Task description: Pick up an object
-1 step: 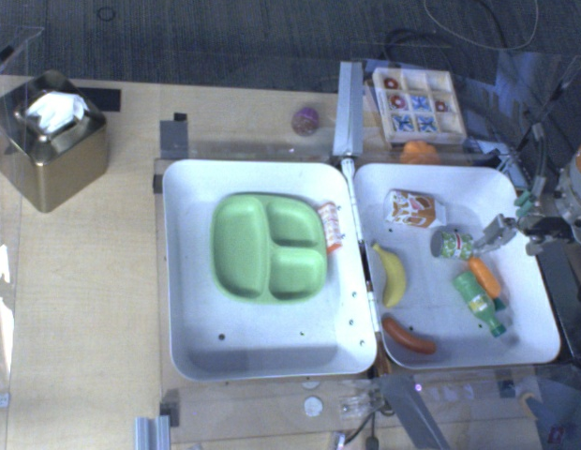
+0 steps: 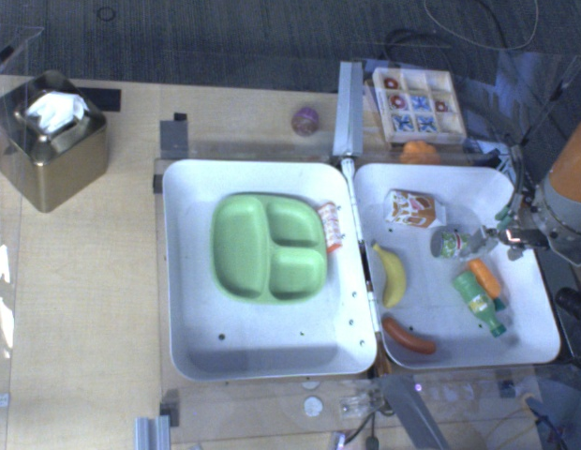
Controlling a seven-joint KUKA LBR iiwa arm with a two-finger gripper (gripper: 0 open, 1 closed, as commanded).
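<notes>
Camera view, green bottle [image 2: 479, 302] w/ orange carrot [image 2: 485, 277]

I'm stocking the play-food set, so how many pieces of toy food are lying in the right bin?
6: a snack packet at the back, a small can beside the gripper, a banana on the left, a sausage in front, a carrot and a green bottle on the right.

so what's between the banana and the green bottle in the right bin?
In the camera view, only bare white bin floor lies between the banana and the green bottle.
</notes>
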